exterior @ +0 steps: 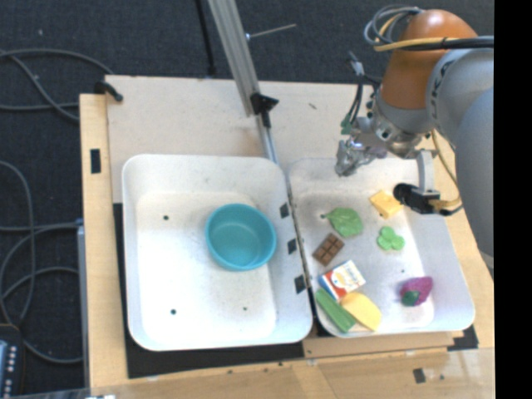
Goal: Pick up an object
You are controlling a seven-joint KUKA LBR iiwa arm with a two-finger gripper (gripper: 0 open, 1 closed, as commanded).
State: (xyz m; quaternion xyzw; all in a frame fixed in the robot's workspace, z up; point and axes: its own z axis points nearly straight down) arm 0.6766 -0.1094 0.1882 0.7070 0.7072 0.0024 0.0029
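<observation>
Gripper [349, 158] hovers over right bin [449, 248]'s far edge; cannot tell its state.

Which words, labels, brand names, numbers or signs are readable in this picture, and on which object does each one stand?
No text can be read in this view.
The small carton in the right bin has a red, white and orange printed face, but the print is too small and blurred to read.
The blue bowl, the brown chocolate bar and the other toy foods show no lettering.

Robotics lab: bench [166, 115], white bins [150, 223], floor cables [33, 65].
</observation>
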